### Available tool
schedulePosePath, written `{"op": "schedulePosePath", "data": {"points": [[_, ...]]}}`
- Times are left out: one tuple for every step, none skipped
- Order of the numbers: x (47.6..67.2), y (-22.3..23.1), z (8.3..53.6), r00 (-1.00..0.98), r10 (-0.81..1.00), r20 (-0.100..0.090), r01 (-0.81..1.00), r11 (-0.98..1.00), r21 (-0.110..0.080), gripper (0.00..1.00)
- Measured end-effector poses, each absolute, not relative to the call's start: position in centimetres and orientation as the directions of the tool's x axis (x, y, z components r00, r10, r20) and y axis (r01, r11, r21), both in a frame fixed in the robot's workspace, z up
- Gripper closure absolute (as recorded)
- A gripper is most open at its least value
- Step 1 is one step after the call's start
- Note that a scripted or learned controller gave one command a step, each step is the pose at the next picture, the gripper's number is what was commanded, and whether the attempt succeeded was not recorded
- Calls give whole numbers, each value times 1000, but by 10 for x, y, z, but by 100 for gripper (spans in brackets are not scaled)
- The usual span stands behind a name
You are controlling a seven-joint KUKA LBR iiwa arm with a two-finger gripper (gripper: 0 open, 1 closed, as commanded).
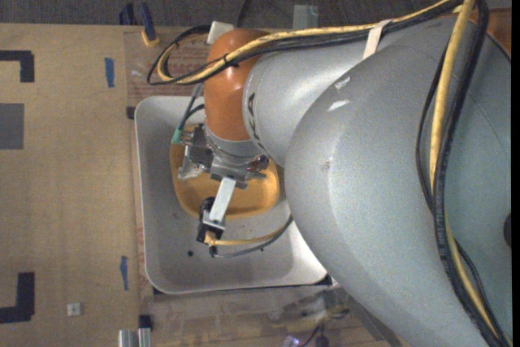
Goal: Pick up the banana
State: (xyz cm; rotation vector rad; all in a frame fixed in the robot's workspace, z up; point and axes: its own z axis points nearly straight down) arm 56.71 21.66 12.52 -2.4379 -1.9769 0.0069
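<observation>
The grey arm with its orange band reaches in from the right and hangs over the white bin (154,199). My gripper (225,175) points straight down into the bin, with the wrist hiding its fingertips. Under it lies a broad yellow-orange shape (188,189), showing to the left of and below the wrist. I cannot tell whether this is the banana, because the wrist covers most of it. A small green bit (175,138) peeks out at the shape's upper left edge.
The arm's big grey body covers the right half of the view and the bin's right side. Bare bin floor (175,256) shows at the lower left. The wooden bench (65,175) with black marks and blue tape strips lies to the left.
</observation>
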Motion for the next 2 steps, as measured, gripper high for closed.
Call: {"op": "schedulePosePath", "data": {"points": [[567,218,135,204,979,-2,979,-204,-5,100],[594,225,164,442,897,0,897,-442,0,100]]}}
